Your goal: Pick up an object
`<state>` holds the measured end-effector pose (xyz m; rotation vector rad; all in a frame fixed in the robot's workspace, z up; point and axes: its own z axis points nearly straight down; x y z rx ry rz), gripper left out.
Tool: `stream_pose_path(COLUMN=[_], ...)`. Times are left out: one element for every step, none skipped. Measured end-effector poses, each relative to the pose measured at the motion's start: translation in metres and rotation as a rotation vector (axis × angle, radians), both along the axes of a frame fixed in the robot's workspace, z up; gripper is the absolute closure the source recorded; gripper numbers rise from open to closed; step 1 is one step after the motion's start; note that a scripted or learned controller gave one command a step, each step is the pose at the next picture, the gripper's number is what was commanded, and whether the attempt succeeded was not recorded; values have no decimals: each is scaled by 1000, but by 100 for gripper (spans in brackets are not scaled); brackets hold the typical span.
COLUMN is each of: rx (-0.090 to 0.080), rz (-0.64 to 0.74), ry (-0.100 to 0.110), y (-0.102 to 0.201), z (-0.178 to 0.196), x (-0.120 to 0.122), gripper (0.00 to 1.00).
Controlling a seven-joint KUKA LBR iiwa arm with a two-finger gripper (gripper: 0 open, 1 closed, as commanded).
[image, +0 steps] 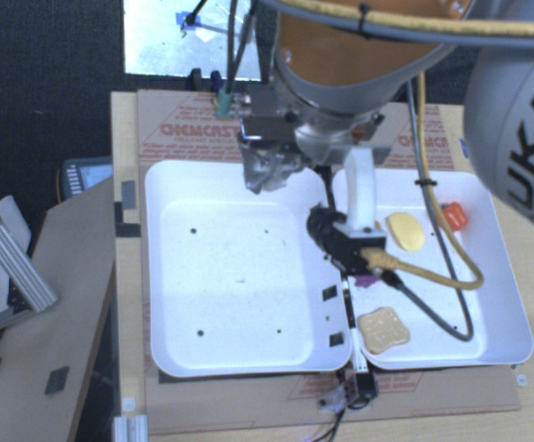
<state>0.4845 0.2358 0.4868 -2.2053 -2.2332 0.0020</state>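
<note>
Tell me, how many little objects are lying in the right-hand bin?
3 in plain sight: a yellow oval piece near the middle, an orange piece to its right, a tan toast-shaped piece near the front. The arm may hide more.

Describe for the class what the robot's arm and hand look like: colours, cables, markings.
The arm is grey with dark lettering on its side and an orange band above the wrist. A yellowish cable crosses it; black and yellow cables trail below. The hand is silvery metal.

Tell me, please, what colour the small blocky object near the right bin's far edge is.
Orange, seen in the camera view: the small blocky object.
</note>
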Motion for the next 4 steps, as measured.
stream_pose_path(rx=[-7,-8,0,3], rz=[-12,-12,-15,-6], ry=[10,13,-11,-8], y=[-2,-3,-17,0], z=[-147,-354,-310,-223], x=[1,-2,71,26], gripper=[100,100,100,100])
